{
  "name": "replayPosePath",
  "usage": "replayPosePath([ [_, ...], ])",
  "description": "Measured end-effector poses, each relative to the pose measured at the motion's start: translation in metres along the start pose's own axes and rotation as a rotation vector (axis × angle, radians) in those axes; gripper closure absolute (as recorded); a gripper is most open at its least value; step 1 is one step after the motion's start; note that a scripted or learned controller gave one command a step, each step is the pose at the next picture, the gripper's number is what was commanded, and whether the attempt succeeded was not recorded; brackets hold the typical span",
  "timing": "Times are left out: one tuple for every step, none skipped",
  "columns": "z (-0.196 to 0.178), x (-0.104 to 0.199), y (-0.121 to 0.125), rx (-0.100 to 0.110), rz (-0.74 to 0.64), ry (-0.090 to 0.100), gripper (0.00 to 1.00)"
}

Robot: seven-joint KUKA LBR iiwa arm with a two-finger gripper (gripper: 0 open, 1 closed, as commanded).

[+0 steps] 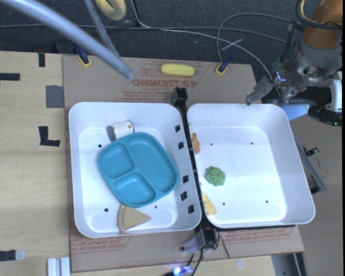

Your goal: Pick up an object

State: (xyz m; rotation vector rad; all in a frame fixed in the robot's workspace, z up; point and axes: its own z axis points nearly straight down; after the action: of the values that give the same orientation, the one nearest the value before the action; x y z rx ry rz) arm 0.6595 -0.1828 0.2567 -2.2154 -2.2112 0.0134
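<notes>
Hovering at upper right of frame, above the right white bin's (276, 117) far corner, hand (276, 88) grip state unclear; small green bumpy ball (215, 176) lies mid-left in that bin, well apart from hand

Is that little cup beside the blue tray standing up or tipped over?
Tipped over. The cup lies on its side in the left bin, its open mouth facing left, touching the blue tray.

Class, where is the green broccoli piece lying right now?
The broccoli piece lies in the right bin, near its left wall, below the small orange piece.
</notes>
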Motion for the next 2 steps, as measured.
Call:
replayPosePath([
  [-0.009, 0.001, 0.002, -0.013, -0.004, -0.003, 0.00],
  [0.047, 0.009, 0.009, -0.009, -0.004, -0.002, 0.00],
])
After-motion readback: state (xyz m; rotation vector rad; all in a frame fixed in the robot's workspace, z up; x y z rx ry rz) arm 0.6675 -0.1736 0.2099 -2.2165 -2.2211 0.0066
